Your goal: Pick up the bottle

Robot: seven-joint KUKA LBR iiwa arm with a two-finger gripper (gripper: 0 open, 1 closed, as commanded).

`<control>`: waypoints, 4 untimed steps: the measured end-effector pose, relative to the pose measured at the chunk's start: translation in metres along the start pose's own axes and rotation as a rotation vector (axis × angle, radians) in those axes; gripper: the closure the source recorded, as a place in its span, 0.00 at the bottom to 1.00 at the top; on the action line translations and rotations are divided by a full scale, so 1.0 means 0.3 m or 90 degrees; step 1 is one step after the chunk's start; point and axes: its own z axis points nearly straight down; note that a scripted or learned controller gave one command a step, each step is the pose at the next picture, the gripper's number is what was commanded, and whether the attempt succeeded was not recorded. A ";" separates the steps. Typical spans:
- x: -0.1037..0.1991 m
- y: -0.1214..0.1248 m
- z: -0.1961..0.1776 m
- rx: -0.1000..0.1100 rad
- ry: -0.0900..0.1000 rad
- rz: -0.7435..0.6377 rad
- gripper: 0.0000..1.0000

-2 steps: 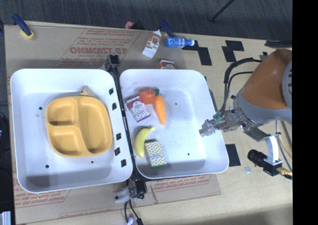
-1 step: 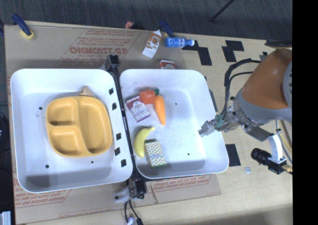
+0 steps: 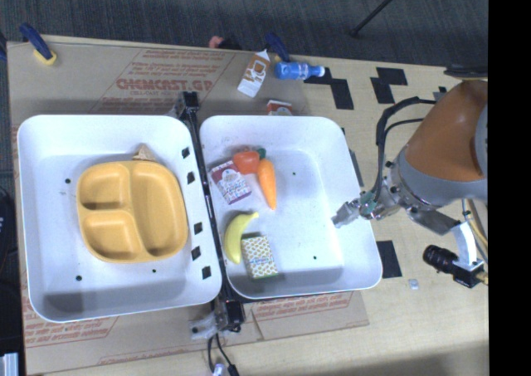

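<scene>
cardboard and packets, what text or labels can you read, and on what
"CHEMCAST GP": red print on the cardboard under the bins, roughly; blurred.
Smaller red lines below it: too blurred.
Packets in the right bin, red one and green box: print too small.
Bottle label: unreadable.

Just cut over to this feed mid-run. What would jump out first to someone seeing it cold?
The yellow divided plate filling the left bin grabs the eye first. Next is the cluster in the right bin: an orange carrot, a banana and small cartons, with the gripper at that bin's right edge. The blue bottle lies outside both bins, on the bench behind them.
</scene>
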 end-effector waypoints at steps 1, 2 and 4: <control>-0.001 0.001 -0.024 -0.001 -0.001 -0.082 1.00; 0.000 0.000 -0.029 0.000 0.000 -0.202 1.00; 0.000 0.001 -0.027 0.000 0.000 -0.450 1.00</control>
